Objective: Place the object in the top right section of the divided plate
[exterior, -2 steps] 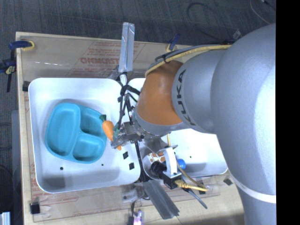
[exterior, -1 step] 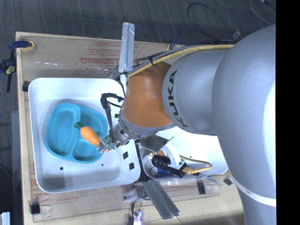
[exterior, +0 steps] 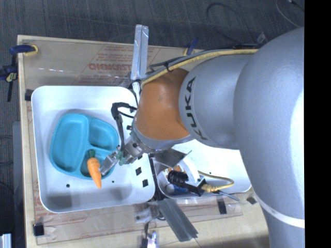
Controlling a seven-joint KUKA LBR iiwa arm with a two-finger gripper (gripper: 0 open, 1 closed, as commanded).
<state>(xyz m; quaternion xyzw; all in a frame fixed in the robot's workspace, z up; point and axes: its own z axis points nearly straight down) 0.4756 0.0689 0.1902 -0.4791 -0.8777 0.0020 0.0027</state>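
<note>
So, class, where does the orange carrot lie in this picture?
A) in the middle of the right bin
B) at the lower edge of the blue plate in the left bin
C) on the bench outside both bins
B: the carrot lies at the lower edge of the blue plate in the left bin, beside the gripper.

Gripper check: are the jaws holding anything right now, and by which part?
It cannot be told. The gripper sits right against the carrot at the blue divided plate's lower edge, but whether the carrot is between the jaws is unclear.
</note>
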